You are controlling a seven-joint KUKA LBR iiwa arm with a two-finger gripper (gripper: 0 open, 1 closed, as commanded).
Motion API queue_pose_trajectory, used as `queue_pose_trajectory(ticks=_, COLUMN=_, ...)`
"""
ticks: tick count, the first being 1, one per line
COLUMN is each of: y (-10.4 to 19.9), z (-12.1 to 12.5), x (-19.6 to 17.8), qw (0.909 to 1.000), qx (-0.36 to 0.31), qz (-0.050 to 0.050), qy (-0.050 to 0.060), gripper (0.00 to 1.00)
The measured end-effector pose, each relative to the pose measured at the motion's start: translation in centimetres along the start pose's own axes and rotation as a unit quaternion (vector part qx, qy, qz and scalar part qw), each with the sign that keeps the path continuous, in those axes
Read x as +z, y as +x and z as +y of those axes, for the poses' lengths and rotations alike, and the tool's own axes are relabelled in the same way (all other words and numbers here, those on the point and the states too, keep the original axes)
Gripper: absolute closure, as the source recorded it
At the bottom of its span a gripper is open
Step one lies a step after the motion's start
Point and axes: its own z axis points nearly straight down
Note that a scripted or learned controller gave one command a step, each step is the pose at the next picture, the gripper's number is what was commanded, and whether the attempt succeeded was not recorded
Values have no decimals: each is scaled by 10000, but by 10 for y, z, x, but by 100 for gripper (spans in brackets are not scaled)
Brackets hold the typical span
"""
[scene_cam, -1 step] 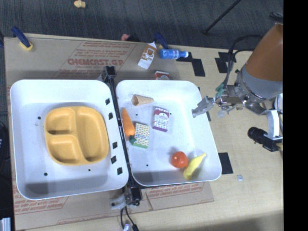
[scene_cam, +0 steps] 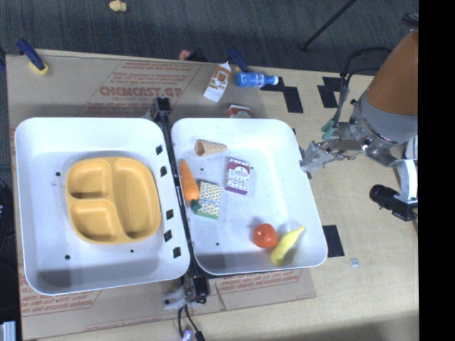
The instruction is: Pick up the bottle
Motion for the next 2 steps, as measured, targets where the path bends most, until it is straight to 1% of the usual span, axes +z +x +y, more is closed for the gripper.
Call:
queue_pose_trajectory(ticks=1, y=-4, z=-37, x=125, qw=10000, qx=66, qz=4, qy=3, gripper=100)
queue_pose_trajectory(ticks=2, y=12, z=-52, x=63, qw=9935, qx=1138, qz=-1, qy=-12, gripper=100)
